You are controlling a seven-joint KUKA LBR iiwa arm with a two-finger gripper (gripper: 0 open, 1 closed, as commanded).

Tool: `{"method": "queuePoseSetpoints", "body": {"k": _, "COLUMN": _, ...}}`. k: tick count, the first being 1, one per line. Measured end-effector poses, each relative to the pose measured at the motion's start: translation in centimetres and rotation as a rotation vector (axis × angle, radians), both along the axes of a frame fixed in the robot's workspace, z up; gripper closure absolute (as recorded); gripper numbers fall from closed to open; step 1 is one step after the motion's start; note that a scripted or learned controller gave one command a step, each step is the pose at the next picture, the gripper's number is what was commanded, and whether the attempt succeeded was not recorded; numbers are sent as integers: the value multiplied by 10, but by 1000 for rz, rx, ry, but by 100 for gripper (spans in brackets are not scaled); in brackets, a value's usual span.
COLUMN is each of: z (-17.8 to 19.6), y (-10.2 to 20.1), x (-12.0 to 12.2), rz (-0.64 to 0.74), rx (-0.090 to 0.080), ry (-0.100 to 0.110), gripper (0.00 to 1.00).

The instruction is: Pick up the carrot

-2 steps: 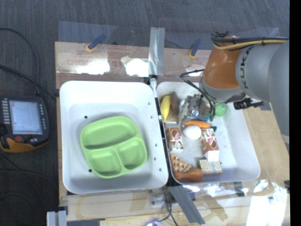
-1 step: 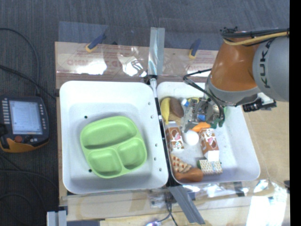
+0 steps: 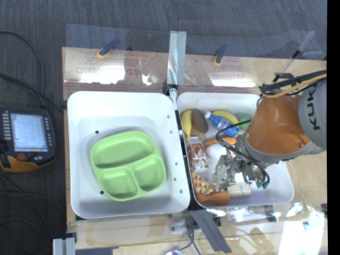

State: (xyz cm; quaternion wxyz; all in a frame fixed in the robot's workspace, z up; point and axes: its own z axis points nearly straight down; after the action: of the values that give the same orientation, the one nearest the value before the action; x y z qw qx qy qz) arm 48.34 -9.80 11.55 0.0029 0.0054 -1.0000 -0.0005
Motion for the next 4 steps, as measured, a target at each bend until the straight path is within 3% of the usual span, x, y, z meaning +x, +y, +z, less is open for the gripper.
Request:
{"method": "queuePoseSetpoints", "body": {"k": 1, "z": 138, "y": 40, "x": 41, "rz": 155, "rx": -1, "ry": -14, "gripper": 100}}
{"method": "queuePoseSetpoints", "body": {"k": 2, "z": 142, "y": 0, "x": 66, "rz": 52, "rx": 0, "ry": -3, "gripper": 100}}
{"method": "queuePoseSetpoints", "body": {"k": 3, "z": 26, "y": -21, "x": 108, "rz": -21, "rx": 3, "ry": 10, "gripper": 100}}
{"method": "queuePoseSetpoints", "body": {"k": 4, "z": -21, "y": -5, "x": 78, "rz": -461, "rx": -3, "ry": -4, "gripper": 100}}
